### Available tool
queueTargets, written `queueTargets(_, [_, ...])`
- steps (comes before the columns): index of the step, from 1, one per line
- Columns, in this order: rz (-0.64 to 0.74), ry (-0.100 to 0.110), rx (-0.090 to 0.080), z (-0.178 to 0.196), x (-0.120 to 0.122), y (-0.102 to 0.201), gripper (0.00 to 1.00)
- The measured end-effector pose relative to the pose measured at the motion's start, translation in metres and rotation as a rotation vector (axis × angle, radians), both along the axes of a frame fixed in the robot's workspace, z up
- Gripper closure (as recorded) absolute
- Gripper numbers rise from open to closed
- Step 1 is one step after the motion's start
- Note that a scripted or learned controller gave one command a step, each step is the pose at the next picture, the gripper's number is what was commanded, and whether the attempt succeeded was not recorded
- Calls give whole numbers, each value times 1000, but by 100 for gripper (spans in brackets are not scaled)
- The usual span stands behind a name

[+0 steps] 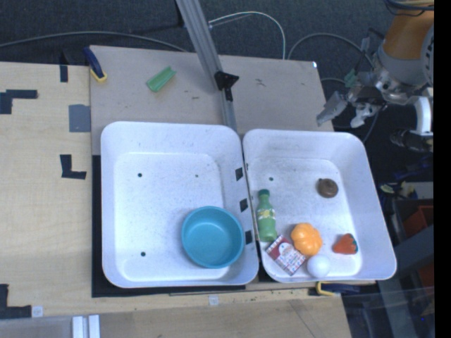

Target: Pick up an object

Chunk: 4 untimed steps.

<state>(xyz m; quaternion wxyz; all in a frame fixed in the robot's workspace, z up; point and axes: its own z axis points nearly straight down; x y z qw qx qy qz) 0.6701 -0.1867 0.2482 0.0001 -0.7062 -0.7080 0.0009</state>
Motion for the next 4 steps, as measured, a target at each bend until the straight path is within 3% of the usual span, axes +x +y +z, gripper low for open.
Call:
queueTargets(1, [0, 0, 0, 0, 0, 0, 0])
queueTargets(2, [-1, 6, 1, -65, 0, -2, 0])
queueTargets(4, [-2, 9, -2, -159, 2, -2, 0])
